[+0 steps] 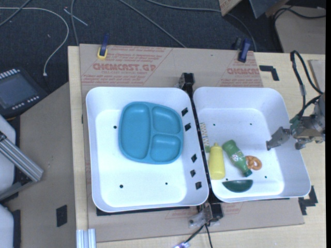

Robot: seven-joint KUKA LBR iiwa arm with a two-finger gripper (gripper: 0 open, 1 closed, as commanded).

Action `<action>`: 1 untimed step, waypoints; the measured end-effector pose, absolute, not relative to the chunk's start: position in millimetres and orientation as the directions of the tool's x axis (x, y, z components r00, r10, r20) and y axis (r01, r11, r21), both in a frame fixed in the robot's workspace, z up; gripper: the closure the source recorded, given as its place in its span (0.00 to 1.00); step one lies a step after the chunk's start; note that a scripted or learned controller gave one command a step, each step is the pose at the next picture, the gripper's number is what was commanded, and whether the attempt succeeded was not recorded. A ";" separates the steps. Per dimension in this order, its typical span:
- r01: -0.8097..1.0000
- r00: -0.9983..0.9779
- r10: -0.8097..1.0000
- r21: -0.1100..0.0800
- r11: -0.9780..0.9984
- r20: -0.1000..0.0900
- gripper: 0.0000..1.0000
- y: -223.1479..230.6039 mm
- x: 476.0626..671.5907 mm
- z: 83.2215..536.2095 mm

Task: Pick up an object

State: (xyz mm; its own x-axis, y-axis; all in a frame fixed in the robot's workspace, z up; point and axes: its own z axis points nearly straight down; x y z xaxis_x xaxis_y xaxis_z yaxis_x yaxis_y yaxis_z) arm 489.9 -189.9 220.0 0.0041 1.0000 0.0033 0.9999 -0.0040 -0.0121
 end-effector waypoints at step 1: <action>1.000 0.000 1.000 0.001 0.000 0.000 0.00 -189.4 492.9 226.5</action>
State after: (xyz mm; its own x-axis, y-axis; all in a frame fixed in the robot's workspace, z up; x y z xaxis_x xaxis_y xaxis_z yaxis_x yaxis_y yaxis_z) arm 492.9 -189.4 226.5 -0.0001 1.0000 -0.0004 1.0000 0.0001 0.0010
